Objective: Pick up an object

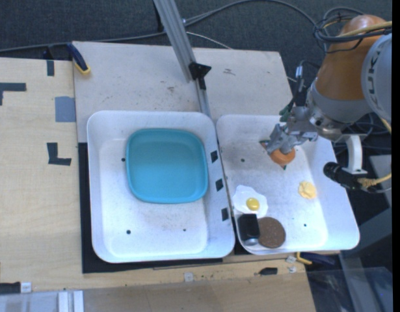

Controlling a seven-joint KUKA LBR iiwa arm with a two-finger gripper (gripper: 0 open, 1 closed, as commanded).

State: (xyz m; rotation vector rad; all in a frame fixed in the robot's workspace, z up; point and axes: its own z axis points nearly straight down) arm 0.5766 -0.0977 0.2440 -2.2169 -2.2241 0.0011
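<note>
The orange object (pixel 282 155), small and rounded, sits at the tip of the gripper (pixel 281 149) over the upper part of the right bin (pixel 330 236). In the camera view the grey fingers come down on either side of it and it appears pinched between them, so the hand looks narrowed onto this piece rather than spread wide. Whether it is lifted off the bin floor or still resting there I cannot tell from this slant; no clear gap shows beneath it.

My judgement is that the grasp is made or nearly so, and the lift is what remains.

Elsewhere in the right bin lie a toy fried egg (pixel 251 202), a small black block (pixel 249 227) touching a brown disc (pixel 272 233), and a pale yellow piece (pixel 307 190), all apart from the gripper. The left bin (pixel 105 233) carries a blue square plate (pixel 166 165).
</note>
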